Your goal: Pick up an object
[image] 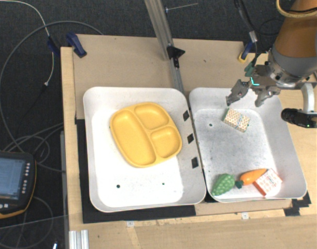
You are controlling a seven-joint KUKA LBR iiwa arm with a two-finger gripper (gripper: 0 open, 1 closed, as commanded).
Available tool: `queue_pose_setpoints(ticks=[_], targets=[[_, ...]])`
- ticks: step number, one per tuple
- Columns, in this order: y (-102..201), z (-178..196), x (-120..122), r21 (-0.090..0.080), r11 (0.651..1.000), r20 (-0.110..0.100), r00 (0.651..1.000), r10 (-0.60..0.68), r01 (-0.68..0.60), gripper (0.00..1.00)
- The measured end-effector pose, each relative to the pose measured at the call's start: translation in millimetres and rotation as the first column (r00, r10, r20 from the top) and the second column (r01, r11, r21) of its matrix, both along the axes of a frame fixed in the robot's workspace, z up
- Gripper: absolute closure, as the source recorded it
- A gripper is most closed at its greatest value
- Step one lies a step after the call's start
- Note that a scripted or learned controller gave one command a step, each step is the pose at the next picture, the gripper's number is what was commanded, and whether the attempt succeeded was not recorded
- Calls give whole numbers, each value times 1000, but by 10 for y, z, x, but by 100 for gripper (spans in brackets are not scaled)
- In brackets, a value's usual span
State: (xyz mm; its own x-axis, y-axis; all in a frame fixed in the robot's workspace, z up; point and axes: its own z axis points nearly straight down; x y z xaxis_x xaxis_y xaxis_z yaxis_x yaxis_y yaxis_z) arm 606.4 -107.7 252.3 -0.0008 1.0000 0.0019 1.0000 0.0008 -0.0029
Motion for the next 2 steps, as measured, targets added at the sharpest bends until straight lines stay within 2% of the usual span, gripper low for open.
queue_pose_setpoints(ticks=[2], targets=[[17, -860, -33, 0, 1000, -4, 1000, 0, 0, 0]])
